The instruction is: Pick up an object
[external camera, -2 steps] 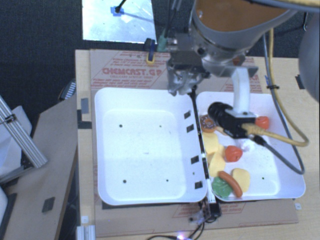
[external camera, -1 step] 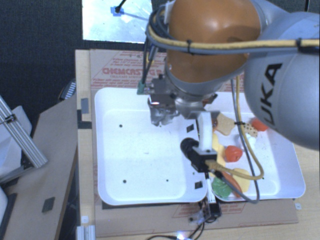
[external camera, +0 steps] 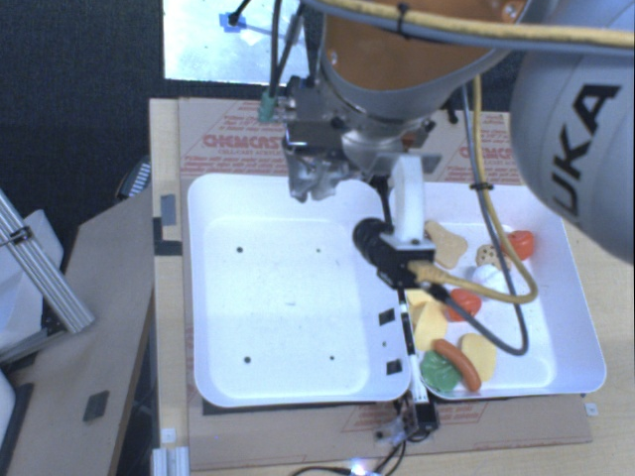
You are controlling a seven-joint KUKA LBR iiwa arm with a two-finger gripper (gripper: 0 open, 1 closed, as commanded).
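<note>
— Where is there something to pick?

— All in the right-hand shallow white bin [external camera: 580,350], to the view's right of the metal two-finger gripper [external camera: 316,179] and closer to the camera than it. Nearest us, a green round plastic toy [external camera: 433,373] and an orange-red plastic sausage [external camera: 460,363] lie touching. Just behind them is a yellow plastic wedge [external camera: 427,323], then a red round plastic piece [external camera: 464,304].

— And closest to the gripper?

— A tan flat plastic piece [external camera: 448,245], set a little apart from that pile. I judge it the easiest target, since little crowds it.

— What is the gripper doing?

— It hangs over the far rim of the left-hand shallow white bin [external camera: 198,296], well apart from every toy. Whether it is released or clenched I cannot tell, as the arm's bulk hides its underside.

— So how should the step go?

— Cross to the right bin first, then come down straight over a single piece, not over the seam where two touch. Close across the narrow width and lift slowly.

— How do the toys look for handling?

— Small, glossy, hard and mostly rounded, so probably slippery. The sausage may roll away and the green toy may squirt out. The flat tan piece sits low, so the descent must reach nearly to the bin floor.
</note>
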